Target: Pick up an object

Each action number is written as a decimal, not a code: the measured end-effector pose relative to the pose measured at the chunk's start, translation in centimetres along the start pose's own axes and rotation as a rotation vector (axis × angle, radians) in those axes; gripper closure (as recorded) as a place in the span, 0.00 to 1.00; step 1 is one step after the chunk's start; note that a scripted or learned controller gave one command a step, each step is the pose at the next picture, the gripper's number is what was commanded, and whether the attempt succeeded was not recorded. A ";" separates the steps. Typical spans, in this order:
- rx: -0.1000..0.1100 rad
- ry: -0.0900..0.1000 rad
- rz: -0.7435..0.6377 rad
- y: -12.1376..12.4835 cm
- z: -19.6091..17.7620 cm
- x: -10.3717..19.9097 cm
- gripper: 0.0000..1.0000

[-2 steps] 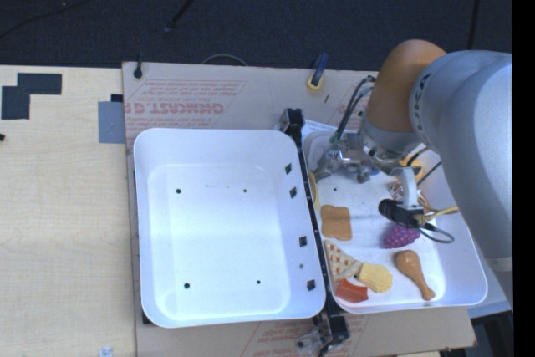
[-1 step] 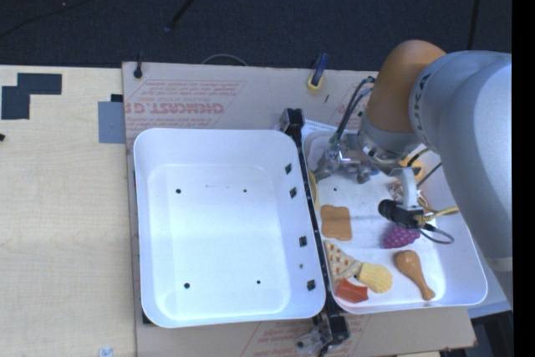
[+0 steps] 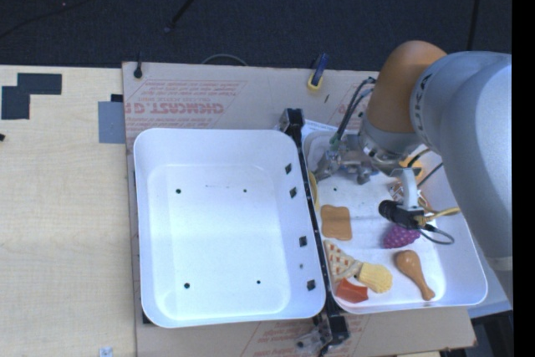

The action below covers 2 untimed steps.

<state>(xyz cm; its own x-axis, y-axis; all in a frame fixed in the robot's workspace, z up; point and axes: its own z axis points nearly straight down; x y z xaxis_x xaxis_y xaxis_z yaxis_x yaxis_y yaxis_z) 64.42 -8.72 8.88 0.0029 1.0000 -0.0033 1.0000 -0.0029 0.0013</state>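
Observation:
My gripper (image 3: 341, 170) is low over the far left part of the right bin (image 3: 458, 293), under the arm's grey wrist and orange band. Just in front of it a tan toast slice (image 3: 336, 221) lies flat on the bin floor, apart from the gripper. To the right of the toast is a purple bunch of grapes (image 3: 401, 237). A brown drumstick (image 3: 415, 272) lies near the front right. At the front left sit a waffle-patterned piece (image 3: 338, 258), a yellow piece (image 3: 374, 277) and a red piece (image 3: 352, 292). I see nothing held in the gripper.
The left bin (image 3: 219, 230) lies beside the right one, with a black divider (image 3: 304, 205) between them. A blue and yellow clip (image 3: 317, 73) sits at the cardboard's far edge. The grey arm overhangs the right bin's right side.

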 end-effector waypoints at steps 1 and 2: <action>0.003 0.003 -0.002 -0.1 0.1 -1.3 0.00; 0.002 0.003 -0.002 0.0 0.1 -2.8 0.00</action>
<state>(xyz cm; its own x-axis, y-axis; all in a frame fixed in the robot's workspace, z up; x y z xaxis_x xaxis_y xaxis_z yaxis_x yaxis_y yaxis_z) 64.37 -11.51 8.78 0.0011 1.0000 -0.0005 1.0000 -0.0011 -0.0008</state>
